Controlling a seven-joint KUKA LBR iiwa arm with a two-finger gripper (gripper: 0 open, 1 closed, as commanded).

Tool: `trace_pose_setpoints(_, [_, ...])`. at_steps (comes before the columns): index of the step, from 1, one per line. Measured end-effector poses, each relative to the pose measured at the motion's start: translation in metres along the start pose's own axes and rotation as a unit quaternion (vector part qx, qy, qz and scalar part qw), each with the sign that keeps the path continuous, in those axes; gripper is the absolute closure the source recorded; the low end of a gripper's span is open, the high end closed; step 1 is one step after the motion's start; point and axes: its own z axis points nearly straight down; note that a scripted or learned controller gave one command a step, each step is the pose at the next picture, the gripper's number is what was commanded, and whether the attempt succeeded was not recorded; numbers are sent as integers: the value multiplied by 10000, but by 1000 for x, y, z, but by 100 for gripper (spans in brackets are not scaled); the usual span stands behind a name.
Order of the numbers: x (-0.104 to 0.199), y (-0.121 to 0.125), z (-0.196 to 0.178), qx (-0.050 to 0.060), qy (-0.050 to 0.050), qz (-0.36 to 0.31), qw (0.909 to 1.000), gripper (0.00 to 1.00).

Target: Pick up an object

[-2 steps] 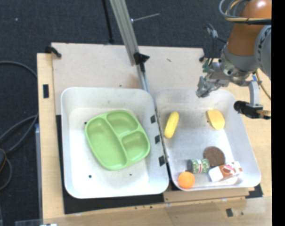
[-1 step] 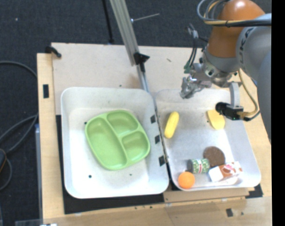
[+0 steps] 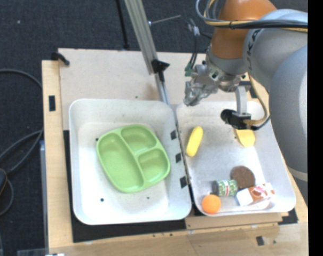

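The metal two-finger gripper (image 3: 193, 97) hovers at the right white bin's (image 3: 281, 167) far-left corner; I cannot tell its state. It should centre over the yellow oblong plastic banana (image 3: 194, 141) by the left edge before descending.

1 fixed camera | above bench (image 3: 118, 79) | looks down at a slant | both bins (image 3: 81, 143) framed | arm (image 3: 278, 52) enters right

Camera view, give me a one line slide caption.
Arm's gripper hovers over the right bin near a yellow corn cob; green divided plate in left bin.
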Motion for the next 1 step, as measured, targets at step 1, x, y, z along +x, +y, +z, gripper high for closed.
trace_pose_setpoints(1, [56,4,-15,0,5,-2,10000,100])
